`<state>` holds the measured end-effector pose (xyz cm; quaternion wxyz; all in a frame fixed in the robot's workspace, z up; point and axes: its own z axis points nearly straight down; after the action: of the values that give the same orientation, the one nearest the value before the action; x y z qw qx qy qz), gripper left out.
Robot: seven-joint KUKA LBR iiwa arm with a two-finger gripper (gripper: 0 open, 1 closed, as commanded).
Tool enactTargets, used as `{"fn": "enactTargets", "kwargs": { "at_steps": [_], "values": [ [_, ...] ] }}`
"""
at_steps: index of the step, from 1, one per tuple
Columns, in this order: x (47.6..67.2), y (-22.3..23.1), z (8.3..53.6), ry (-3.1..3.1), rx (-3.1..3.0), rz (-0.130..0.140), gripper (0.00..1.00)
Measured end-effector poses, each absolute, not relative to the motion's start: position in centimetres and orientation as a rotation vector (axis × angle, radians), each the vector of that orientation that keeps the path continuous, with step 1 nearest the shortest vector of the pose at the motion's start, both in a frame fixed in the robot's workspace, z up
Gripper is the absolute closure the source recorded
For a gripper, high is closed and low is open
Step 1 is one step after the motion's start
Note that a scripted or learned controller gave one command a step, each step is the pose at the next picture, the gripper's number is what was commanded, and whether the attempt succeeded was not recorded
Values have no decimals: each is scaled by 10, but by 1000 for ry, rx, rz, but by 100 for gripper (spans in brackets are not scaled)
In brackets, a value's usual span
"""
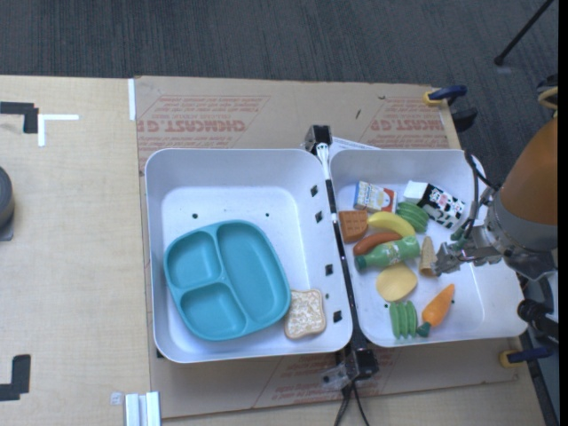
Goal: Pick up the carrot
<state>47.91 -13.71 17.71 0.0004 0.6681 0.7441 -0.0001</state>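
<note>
The carrot point(437, 309), orange with a green top at its lower left end, lies tilted on the floor of the right bin point(484, 313) near the front. My gripper point(446, 257) hangs just above and behind it, at the bin's right side, beside a small tan piece point(428, 257). The fingers look slightly apart with nothing between them. The arm's orange band point(540, 176) shows at the right edge.
The right bin also holds a green bottle point(388, 254), a banana point(391, 223), a sausage point(377, 240), a yellow chip point(397, 282), green beans point(403, 318), a milk carton point(374, 196) and a cow-patterned box point(442, 206). The left bin has a teal divided plate point(226, 280) and a toast slice point(306, 314).
</note>
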Motion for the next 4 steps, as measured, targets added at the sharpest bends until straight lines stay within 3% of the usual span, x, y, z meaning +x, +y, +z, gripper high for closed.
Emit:
{"fn": "enactTargets", "kwargs": {
  "at_steps": [1,2,3,4],
  "values": [
    [479,-137,177,2335,2100,0,0],
    [478,-182,91,2472,1940,0,0],
    [481,-183,101,2459,1942,3,100],
    [481,-183,101,2458,1943,3,0]
  ]
}}
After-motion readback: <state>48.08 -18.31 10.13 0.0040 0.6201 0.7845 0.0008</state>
